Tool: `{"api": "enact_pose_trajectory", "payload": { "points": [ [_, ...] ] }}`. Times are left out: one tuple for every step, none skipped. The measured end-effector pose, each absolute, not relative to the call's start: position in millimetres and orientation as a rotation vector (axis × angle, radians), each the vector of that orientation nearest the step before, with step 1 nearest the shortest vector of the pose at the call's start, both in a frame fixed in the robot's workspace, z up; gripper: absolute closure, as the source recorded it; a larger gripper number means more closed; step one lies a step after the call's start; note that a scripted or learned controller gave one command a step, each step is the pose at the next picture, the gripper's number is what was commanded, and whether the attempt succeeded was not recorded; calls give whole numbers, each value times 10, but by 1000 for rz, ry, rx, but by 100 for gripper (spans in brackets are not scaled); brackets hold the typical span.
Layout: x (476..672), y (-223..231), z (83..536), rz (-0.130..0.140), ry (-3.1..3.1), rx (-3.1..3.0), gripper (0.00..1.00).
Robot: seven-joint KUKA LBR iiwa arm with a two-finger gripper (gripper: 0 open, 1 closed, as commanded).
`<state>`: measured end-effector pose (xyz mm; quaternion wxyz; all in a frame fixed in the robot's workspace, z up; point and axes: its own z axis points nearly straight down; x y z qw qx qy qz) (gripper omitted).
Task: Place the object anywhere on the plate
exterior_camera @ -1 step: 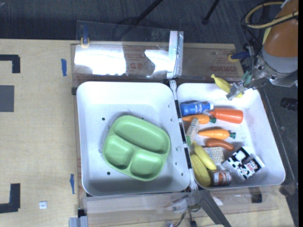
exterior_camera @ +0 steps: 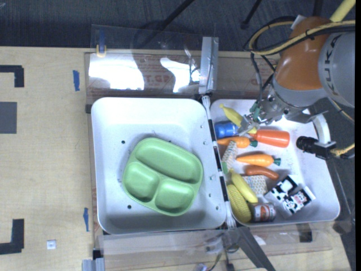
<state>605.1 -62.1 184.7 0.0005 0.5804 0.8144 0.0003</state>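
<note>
End effector: down in the right bin (exterior_camera: 324, 205), tip (exterior_camera: 260, 115) low at the far-left corner of the pile; whether it is apart or together, cannot tell.
Object: nothing seen gripped; nearest is the banana (exterior_camera: 232, 116), just left of the tip, with the blue item (exterior_camera: 226, 130) and the big carrot (exterior_camera: 272, 138) right below.
Axis: the carrot lies left-right, the banana on a slant.
Plate: green, 3 sections (exterior_camera: 162, 175), in the left bin (exterior_camera: 113, 117).
Key relation: plate sits left of and nearer than the tip, across the divider.
</note>
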Motion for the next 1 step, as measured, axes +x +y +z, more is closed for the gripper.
{"api": "enact_pose_trajectory", "payload": {
  "points": [
    [5405, 121, 1843, 0, 2578, 1797, 100]
  ]
}}
